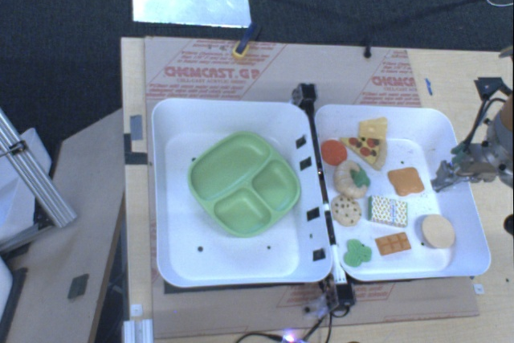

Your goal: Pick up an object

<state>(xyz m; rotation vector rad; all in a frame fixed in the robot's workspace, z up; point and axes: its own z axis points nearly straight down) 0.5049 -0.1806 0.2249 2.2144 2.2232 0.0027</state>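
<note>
— What do the two bins hold?

— The left bin (165, 173) holds a green divided plate (245, 185) with three compartments, lying flat, well away from the gripper (444, 176). All the toy food is in the right bin (474, 253).

— And where is the gripper?

— Over the right bin's outer side, low by the wall the arm reaches across. Whether it is spread or closed I cannot tell at this size; nothing is seen in its grasp.

— What lies closest to it?

— An orange toast square (405, 181), just beside the tip toward the middle divider. A round beige biscuit (438, 231) is near too, on the side closer to the camera.

— And further off?

— Past the toast, a checked wafer (388, 210), then a chocolate-chip cookie (346, 211) and a pale pastry with a green patch (352, 177) by the divider. Toward the far wall from the gripper are a pizza slice (365, 147) touching a cheese wedge (373, 128), with a red tomato (333, 152) beside them. At the near wall sit an orange waffle piece (393, 243) and a green broccoli floret (357, 254), each apart from the gripper
</note>
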